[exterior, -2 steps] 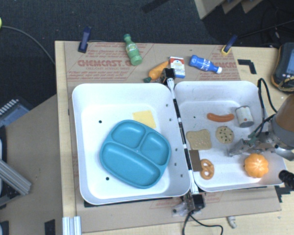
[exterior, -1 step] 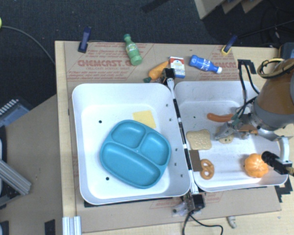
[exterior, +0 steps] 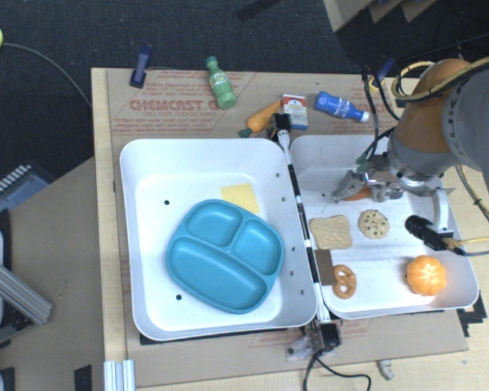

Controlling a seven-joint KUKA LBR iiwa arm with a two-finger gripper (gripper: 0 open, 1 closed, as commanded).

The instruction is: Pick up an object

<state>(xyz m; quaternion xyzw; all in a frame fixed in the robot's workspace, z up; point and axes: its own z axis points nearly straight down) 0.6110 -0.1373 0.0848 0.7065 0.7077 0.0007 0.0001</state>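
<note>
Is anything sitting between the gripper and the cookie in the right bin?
Nothing visible. The gripper hangs above the cookie in the right bin, with bare white floor between; the cracker lies left of that path.

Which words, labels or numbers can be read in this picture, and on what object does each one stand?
"CHEMCAST": red print on the brown board under the bins; the smaller lines around it are too blurred to read.
Green bottle, blue bottle, small carton: labels too small to read.
</note>
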